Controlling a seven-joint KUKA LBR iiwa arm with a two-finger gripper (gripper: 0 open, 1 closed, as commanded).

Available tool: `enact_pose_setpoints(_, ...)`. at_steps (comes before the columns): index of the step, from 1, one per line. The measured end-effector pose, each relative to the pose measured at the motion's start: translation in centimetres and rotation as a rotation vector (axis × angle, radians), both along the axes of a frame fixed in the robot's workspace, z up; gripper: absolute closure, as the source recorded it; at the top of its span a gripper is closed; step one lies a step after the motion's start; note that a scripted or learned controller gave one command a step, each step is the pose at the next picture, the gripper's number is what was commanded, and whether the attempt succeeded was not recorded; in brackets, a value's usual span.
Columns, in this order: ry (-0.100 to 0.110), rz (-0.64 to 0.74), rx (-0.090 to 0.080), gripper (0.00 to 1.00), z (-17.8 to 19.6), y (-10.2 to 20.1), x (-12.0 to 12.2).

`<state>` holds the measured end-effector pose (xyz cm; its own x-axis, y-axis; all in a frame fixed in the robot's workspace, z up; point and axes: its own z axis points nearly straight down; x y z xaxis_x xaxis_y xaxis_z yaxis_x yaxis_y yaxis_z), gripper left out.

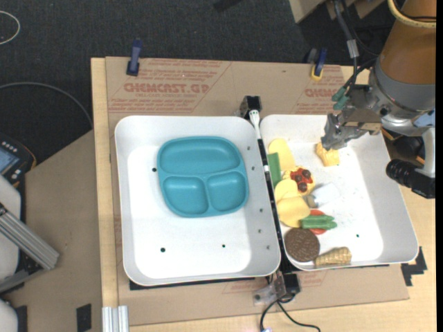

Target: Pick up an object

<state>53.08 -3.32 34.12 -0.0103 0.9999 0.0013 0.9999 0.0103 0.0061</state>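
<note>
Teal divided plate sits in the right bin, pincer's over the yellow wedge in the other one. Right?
Not quite. The camera view shows the teal divided plate in the left bin, not the right. The pincer is over the yellow wedge in the right bin.

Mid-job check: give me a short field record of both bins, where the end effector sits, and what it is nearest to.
left bin: holds a teal divided plate
right bin: toy food heaped along its left side
end effector: low over the right bin's far part
nearest item: yellow wedge, directly under it
grasp: cannot tell from this view
near items: brown round cookie, cone
</note>
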Motion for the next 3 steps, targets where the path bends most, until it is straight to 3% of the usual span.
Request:
enact_pose_setpoints(1,-0.003,0.000,0.001,1.00,4.8,8.5,3.6)
enact_pose_setpoints(2,0.013,-0.015,-0.002,1.00,-1.7,3.8,4.3)
enact_pose_setpoints(3,0.001,-0.002,0.001,1.00,2.3,10.7,1.3)
